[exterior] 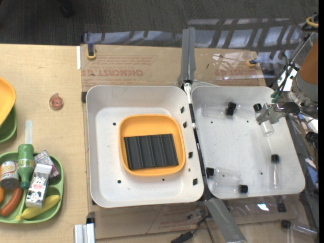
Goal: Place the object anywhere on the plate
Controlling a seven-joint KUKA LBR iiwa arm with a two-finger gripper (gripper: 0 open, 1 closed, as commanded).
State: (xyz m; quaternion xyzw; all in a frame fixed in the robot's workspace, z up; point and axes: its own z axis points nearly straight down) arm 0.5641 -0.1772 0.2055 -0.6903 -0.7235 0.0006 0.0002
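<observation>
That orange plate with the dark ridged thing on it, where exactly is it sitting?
In the camera view, the orange plate lies in the middle of the left white bin, beside the right bin holding small clear vials.

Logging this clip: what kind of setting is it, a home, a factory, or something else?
Most likely a robotics lab bench. Two shallow white bins, left bin and right bin, sit on taped-down cardboard; a green tray of toy food lies on the table, and office carpet shows beyond.
</observation>
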